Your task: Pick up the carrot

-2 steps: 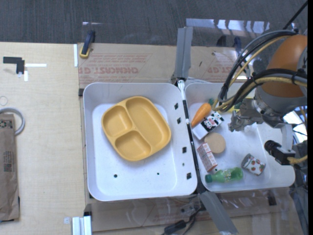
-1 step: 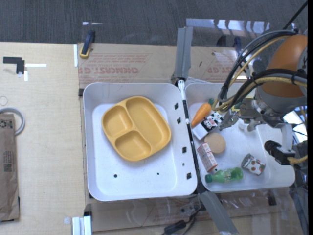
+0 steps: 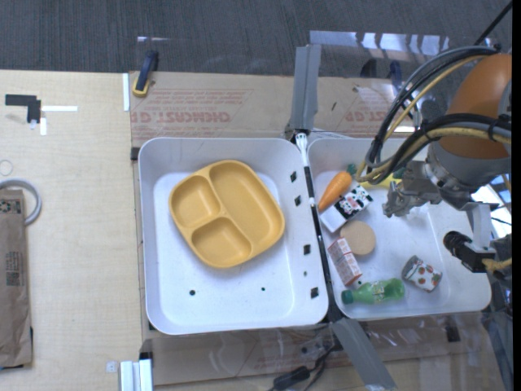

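Note:
The orange carrot [image 3: 334,191], green at its top end, lies tilted in the far left corner of the right bin [image 3: 464,300], close to the wall between the two bins. My gripper [image 3: 396,202] hangs over the middle of that bin, to the right of the carrot and apart from it. Grey wrist parts and cables crowd it. I see nothing held in it.
Near the carrot lie a black-and-white packet [image 3: 353,202], a tan round disc [image 3: 358,239], a red-and-white carton [image 3: 344,264], a green bottle [image 3: 375,292] and a small patterned item [image 3: 422,274]. The left bin [image 3: 163,300] holds a yellow divided plate [image 3: 226,213].

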`<state>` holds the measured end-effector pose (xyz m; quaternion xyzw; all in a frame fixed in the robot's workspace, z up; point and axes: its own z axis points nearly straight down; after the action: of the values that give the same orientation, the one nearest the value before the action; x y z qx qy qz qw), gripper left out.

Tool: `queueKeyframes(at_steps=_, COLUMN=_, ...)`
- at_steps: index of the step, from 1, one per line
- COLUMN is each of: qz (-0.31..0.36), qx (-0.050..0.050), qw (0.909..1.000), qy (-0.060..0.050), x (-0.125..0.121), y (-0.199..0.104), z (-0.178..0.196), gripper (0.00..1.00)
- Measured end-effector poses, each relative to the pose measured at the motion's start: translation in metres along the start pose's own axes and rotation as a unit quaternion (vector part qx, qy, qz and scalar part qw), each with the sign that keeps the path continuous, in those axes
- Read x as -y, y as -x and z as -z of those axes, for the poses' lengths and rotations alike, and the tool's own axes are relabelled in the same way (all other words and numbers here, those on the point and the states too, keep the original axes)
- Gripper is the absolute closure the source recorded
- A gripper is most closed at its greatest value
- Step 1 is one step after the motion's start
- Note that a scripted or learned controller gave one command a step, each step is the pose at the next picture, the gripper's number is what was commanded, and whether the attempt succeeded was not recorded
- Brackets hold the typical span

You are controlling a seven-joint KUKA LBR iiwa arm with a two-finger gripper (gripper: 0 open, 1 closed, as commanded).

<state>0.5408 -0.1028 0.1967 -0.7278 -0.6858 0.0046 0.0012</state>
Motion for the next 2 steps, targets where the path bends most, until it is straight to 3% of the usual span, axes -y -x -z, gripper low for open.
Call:
queueKeyframes(at_steps=1, qz=0.0, qx=0.0, qw=1.0, qy=0.0, x=0.0, y=-0.0001, z=0.0, gripper=0.0)
queueKeyframes(at_steps=2, qz=-0.001, qx=0.001, qw=1.0, qy=-0.001, x=0.0, y=0.0018, z=0.0078, gripper=1.0)
